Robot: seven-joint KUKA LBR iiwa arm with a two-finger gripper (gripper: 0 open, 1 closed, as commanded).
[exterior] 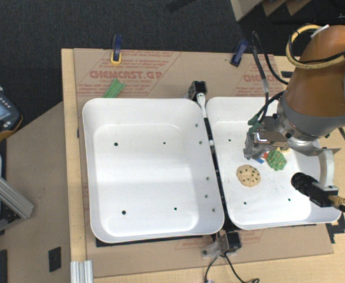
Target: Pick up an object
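Note:
A round tan cookie with dark chips lies in the right bin, towards its middle. Just above and right of it lie a green textured piece with a small red bit and a blue bit at its left side. My gripper hangs low over this cluster, at its upper left, under the grey wrist and orange band. A small green thing peeks out beside the wrist. The arm hides what lies under the gripper.
The left bin stands beside the right one, with a dark divider strip between them. A green scrap lies on the cardboard behind the left bin. Clamps hold the cardboard's far edge.

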